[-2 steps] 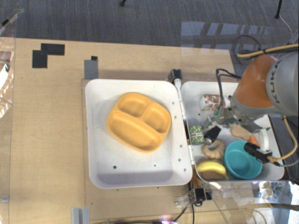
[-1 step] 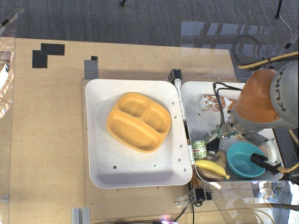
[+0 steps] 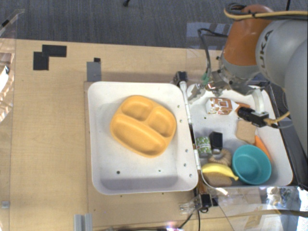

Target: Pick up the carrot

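The thin orange carrot (image 3: 262,147) lies at the right bin's right edge, between the slice of bread (image 3: 246,131) and the teal round bowl (image 3: 251,164). The pincer (image 3: 210,86) is over the bin's back edge; its state cannot be told.

Wooden bench (image 3: 48,143) bears two white bins (image 3: 103,177), side by side.

From my remote station I find the lighting even, bright and diffuse. Shadows are soft; a faint one lies along the near inner wall of the left bin (image 3: 139,183). Mild glare washes its white floor. Specular glints show on clear plastic at the bench's (image 3: 48,143) near edge. Focus is fair; fine detail is slightly soft.
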### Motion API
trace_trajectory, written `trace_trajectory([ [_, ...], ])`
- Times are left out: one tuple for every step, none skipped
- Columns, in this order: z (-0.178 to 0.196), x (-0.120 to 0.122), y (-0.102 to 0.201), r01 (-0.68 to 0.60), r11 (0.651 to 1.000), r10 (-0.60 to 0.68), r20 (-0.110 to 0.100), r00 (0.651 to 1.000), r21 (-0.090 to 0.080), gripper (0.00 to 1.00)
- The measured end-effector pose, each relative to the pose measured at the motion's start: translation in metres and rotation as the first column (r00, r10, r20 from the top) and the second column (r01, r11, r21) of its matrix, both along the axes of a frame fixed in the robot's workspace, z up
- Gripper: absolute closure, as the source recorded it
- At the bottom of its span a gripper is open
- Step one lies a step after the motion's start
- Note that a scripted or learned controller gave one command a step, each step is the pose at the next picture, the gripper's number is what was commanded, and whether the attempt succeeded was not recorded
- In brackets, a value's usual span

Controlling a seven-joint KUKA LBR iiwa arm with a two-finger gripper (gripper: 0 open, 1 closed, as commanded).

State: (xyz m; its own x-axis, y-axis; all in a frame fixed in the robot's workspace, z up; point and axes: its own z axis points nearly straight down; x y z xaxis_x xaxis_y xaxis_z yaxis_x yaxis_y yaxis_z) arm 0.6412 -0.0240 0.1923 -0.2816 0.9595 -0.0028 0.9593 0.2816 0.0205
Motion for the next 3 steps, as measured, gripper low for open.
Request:
trace_trajectory([
  [0.032,-0.042,-0.079,-0.09,0.996,0.09,-0.013,0.996,-0.008,0.0],
  [-0.062,-0.084,-0.118,-0.176,0.984,0.176,-0.019,0.984,-0.005,0.0],
  [-0.101,-0.084,-0.153,0.052,0.999,-0.052,-0.003,0.999,-0.006,0.0],
])
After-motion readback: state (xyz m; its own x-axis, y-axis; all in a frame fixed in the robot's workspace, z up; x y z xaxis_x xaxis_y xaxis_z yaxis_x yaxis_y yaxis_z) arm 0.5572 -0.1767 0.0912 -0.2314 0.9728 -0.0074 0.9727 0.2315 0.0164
